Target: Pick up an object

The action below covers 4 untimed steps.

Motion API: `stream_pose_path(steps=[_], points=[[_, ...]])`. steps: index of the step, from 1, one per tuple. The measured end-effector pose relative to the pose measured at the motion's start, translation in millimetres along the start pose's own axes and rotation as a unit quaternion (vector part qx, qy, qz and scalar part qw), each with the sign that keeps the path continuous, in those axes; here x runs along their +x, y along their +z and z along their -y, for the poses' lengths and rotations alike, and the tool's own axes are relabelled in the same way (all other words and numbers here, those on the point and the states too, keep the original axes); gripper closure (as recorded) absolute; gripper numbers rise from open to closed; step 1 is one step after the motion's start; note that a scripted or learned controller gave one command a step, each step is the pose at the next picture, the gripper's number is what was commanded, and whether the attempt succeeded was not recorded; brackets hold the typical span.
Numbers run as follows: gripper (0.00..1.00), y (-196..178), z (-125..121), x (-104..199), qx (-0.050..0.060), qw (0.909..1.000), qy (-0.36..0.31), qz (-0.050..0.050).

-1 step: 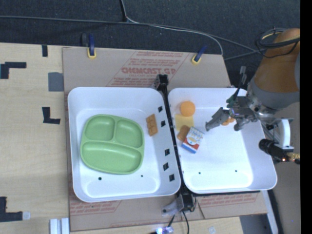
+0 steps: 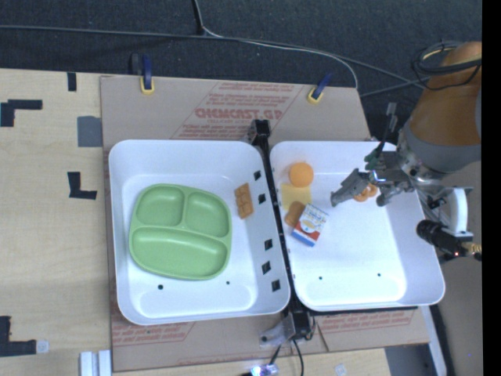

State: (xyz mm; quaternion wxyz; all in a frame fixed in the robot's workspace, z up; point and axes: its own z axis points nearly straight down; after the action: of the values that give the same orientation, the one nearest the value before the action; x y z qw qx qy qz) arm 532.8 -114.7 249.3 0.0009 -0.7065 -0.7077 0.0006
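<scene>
The worktop [image 2: 47, 210] holds two white bins [image 2: 188, 151]. One green plate [image 2: 182, 231] and one brown cracker [image 2: 243, 200] lie in the left bin. The right bin [image 2: 368, 272] holds one orange ball [image 2: 300, 174], one yellow block [image 2: 294, 193] and one small box [image 2: 310, 225]. The tool [image 2: 362, 188] hangs over it, gripping one little orange thing [image 2: 364, 193].

Light wood desk [image 2: 47, 233] with black tape marks; cardboard sheet [image 2: 235, 112] clamped on top (red print). Dark carpet floor [image 2: 313, 14] behind, black cable [image 2: 258, 44] trailing across.
</scene>
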Motion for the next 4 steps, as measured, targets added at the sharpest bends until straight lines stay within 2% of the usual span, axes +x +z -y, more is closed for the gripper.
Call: stream_pose_path(steps=[1, 3, 4], points=[[0.0, 56, -8, -3, 0.002, 1.0, 0.001, 0.0], [0.0, 144, -3, 1, 0.003, 1.0, 0.0, 0.0], [1.0, 132, -4, 2, 0.001, 1.0, -0.001, -0.001]])
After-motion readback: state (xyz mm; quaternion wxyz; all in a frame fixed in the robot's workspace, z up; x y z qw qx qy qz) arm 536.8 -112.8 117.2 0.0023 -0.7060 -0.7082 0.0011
